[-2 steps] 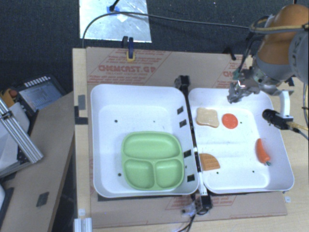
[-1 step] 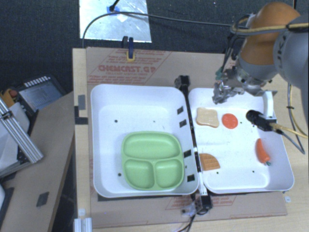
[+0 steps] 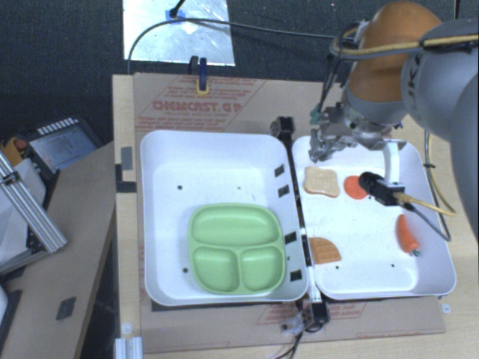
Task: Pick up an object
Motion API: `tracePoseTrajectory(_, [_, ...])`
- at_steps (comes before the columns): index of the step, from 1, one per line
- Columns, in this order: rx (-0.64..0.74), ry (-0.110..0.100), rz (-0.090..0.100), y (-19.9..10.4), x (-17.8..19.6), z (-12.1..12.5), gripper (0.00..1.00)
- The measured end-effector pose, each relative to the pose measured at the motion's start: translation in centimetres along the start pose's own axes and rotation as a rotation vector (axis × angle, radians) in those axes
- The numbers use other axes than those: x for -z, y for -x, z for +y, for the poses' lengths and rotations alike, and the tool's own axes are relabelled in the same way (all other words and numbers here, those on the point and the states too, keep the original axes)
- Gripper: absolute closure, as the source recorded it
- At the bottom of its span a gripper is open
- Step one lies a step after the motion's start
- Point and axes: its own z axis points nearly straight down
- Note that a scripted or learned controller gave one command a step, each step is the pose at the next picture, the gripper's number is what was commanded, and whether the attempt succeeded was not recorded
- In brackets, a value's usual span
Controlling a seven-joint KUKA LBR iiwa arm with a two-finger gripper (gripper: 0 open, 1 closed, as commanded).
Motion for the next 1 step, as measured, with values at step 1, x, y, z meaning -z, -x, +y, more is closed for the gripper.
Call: tracePoseTrajectory(1, [0.0, -0.001, 0.001, -5.68, 0.53, -0.86, 1.0])
